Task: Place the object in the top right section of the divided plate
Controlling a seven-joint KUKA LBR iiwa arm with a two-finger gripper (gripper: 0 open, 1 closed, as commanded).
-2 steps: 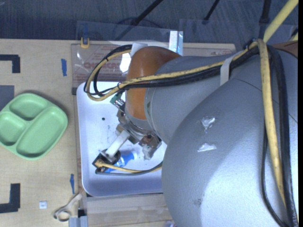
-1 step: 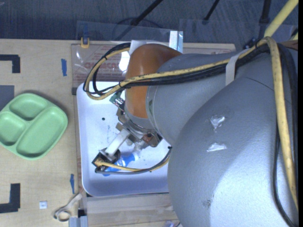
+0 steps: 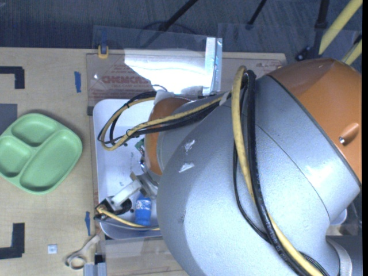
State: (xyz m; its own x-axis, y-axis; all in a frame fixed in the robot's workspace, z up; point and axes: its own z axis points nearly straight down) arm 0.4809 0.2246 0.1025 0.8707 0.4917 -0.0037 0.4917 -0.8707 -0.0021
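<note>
- The green divided plate [image 3: 39, 152] sits on the bench [image 3: 46, 68] well left of the white bin [image 3: 106, 114], sections bare, ready to receive.
- The arm [image 3: 259, 177] reaches down into that bin, covering most of it.
- A blue object [image 3: 143, 210], probably the task's thing, lies in the bin's near end, beside the wrist.
- Whether the fingers are spread or pinching, I cannot tell.

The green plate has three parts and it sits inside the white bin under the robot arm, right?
Not quite. The green divided plate does have three parts, but the camera view shows it lying on the wooden bench, to the left of the white bin, not inside it. The robot arm reaches over that bin.
</note>
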